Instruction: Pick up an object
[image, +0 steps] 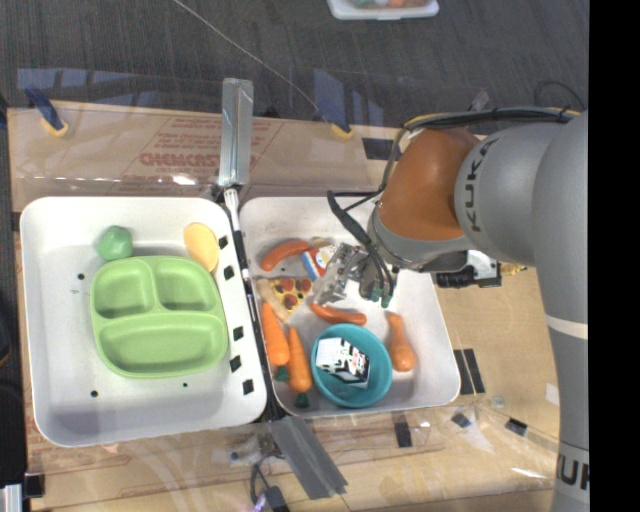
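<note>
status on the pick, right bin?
Gripper low over right bin, nothing seen held. Nearest: sausage and pizza slice. Crowded: carrots, blue bowl close by.

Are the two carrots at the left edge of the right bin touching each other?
Touching. The camera view shows the left carrot and the right carrot lying side by side with no white bin floor between them along their lower halves.

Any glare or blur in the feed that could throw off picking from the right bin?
Camera view: the gripper reads blurry, so its fingers can't be made out; the clear sheet behind the bins reflects light in streaks; the right bin is evenly lit with sharp carrots; soft shadow along the left bin wall.
</note>
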